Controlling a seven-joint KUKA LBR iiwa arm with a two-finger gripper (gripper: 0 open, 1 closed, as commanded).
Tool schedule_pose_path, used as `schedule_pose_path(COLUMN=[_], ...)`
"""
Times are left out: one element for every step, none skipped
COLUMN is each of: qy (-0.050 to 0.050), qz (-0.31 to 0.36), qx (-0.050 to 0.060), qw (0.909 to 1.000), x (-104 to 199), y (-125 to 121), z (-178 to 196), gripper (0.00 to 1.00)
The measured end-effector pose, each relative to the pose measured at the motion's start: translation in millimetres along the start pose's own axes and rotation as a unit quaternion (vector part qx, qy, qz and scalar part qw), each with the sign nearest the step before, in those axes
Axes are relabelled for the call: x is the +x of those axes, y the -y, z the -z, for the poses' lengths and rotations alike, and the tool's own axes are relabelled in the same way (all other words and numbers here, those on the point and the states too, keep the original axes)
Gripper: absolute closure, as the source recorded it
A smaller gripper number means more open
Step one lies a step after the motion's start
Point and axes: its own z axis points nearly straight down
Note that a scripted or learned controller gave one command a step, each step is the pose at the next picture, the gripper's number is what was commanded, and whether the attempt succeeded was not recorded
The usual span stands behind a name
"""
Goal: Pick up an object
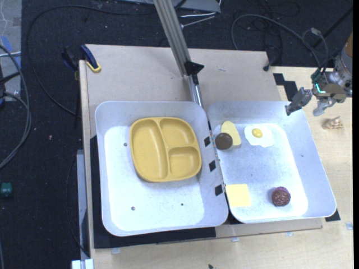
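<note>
Here, the wooden bench (140, 72) carries 2 shallow white bins side by side. The left bin (120, 206) holds a yellow plate (166, 149) with 3 compartments, lying flat near the bin's upper middle. The right bin (305, 167) holds 4 smaller things. A toy fried egg (259, 135), white with a yellow yolk, lies near the bin's upper edge. A flat yellow square (238, 194), like a cheese slice, lies near the lower left corner of that bin, close to the divide between the 2 bins. A dark red ball (280, 196) sits near the lower right, apart from the square. A brown round piece (224, 141) rests at the upper left, touching a pale yellow piece (232, 132) just behind it; what either one is cannot be told.

The gripper (314, 102) hangs at the right edge of the view, over the upper right corner of the right bin. Its 2 fingers are spread wide with nothing between them. It is well apart from all 4 things in the bin. A small tan thing (334, 124) lies on the bench just outside the bin, below the gripper.
</note>
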Motion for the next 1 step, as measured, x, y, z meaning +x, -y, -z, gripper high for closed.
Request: schedule_pose_path(qy=[0.0], qz=[0.0], qx=[-0.001], qw=[1.0], x=[0.0], y=[-0.4], z=[0.8], gripper=[0.0])
